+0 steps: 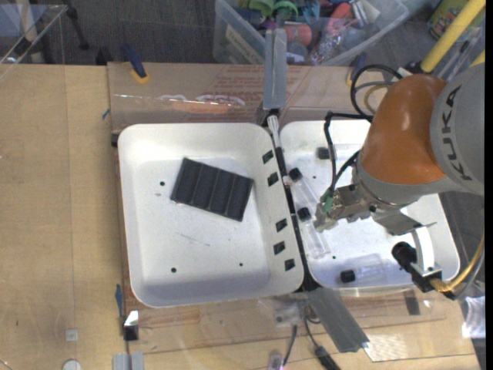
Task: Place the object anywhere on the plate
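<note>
Object [360, 271]: provisional entry. I take it to be the pale, see-through tube-like piece with a dark end, lying at about 6 o'clock in the right-hand bin. It is faint against the white floor, so I hold the identification loosely.

Items, left to right:

1. Worktop [54, 206]: light wood, carrying both bins.
2. Left bin [127, 206]: shallow, white, rounded corners.
3. Plate [212, 189]: dark ribbed rectangular slab lying flat at about 12 o'clock of the left bin's centre. Its long axis runs from 10 o'clock to 4 o'clock. Nothing rests on it.
4. Divider [279, 206]: the join between the bins, with a row of small black clips.
5. End effector [327, 214]: over the left part of the right bin, just beside the divider, hanging below the wrist. I cannot tell whether it is open or closed, and I see nothing held in it.
6. Right bin [443, 241]: white, largely covered by the arm.
7. Arm [404, 141]: grey with an orange band, entering from 3 o'clock.

Governing relation: the object lies near the end effector, at roughly 5 o'clock from it, with its long axis close to the 9-to-3 line. The plate lies at 9 o'clock from the end effector, across the divider. My judgement is that the pick has yet to be made, followed by a carry towards 9 o'clock.

Hard to read: the object's outline, a second clear shape directly under the end effector, and whatever the arm covers in the right bin.
</note>
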Controlling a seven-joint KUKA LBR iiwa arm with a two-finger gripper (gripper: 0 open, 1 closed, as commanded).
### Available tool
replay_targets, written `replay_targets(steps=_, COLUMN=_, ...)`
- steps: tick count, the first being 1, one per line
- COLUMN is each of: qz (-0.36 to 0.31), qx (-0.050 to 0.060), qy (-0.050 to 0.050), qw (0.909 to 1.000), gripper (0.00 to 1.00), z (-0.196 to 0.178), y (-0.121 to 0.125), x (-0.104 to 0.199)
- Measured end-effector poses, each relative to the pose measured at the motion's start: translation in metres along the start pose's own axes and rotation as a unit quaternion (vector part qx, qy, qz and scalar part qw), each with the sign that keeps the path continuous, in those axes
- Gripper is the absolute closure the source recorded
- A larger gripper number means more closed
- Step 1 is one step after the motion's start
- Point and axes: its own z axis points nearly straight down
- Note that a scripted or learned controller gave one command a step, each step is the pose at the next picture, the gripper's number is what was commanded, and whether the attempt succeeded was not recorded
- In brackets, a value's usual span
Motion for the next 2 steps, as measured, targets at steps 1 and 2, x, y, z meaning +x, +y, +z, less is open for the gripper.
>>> replay_targets(steps=1, qz=-0.067, qx=0.001, qy=0.0, qw=0.9978, gripper=1.0, z=0.02, y=0.009, x=0.007)
replay_targets(steps=2, qz=-0.055, qx=-0.001, qy=-0.001, qw=0.9985, gripper=1.0, z=0.002, y=-0.005, x=0.005)
